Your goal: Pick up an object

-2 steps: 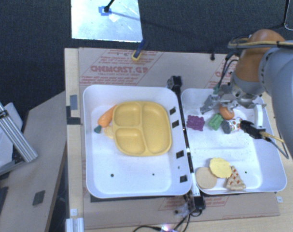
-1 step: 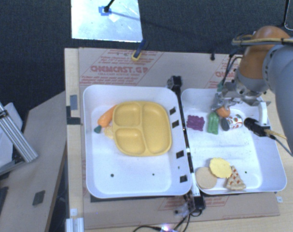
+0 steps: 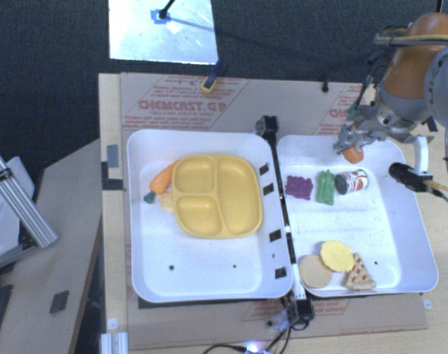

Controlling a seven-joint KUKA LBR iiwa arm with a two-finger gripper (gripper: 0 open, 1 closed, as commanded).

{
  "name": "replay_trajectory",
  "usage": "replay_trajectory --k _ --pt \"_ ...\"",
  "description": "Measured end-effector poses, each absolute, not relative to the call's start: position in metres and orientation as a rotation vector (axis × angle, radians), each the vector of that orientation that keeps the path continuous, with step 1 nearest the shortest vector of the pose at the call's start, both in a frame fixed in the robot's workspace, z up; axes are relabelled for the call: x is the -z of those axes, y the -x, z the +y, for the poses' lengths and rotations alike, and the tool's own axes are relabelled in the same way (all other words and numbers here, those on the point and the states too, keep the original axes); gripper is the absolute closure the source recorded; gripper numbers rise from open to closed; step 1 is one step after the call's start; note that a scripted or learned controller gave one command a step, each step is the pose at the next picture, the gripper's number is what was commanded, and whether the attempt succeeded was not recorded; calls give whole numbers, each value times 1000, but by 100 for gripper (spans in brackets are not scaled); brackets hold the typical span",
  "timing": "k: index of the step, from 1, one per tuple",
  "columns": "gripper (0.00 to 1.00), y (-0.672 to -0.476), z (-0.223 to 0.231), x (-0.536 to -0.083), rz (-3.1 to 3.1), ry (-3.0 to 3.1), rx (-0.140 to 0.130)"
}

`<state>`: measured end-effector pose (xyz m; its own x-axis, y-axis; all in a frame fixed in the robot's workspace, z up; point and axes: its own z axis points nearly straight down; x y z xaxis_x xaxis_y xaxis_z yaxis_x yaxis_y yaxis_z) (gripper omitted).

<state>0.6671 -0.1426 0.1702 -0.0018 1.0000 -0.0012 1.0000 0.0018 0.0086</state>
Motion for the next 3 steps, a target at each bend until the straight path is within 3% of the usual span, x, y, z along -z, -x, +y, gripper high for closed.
replay_trajectory --k 1,2,3 --pt "100 -669 -143 -226 2221 -2211 -8" --pt "100 -656 -88 -236 2231 -2210 -6" --pt "100 -653 -75 -232 2228 -2214 -1"
